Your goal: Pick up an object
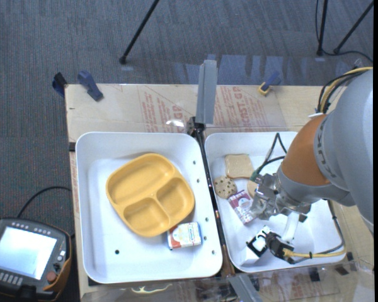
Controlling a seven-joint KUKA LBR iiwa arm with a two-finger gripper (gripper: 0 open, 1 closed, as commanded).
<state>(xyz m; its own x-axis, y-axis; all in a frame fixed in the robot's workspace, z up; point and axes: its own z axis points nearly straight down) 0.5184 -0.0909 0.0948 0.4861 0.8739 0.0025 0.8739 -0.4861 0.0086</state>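
Arm [331,150], grey with orange band, enters from the right and is cut off by the frame edge; its bulk hides much of the right bin's [239,138] far side. Claw [259,201] sits low over the middle of that bin among metal wrist parts and cables; whether it is apart or together cannot be made out, and nothing is plainly seen between its tips. Just beside the claw, on its left: a small packet [240,205], red-and-white, lying flat and partly overlapped by the wrist hardware; print unreadable. Touching or nearly touching it, a round speckled cookie [223,186]. Above these, a tan toast slice [239,165], flat, near the bin's upper part. A black-and-white item [259,244] lies near the bin's front edge, identity unclear. Left bin [88,168]: a yellow divided plate [150,194], three compartments, and a small carton [186,235], white with red and green markings, just beside the plate's lower edge. Both bins rest on the counter [126,106].
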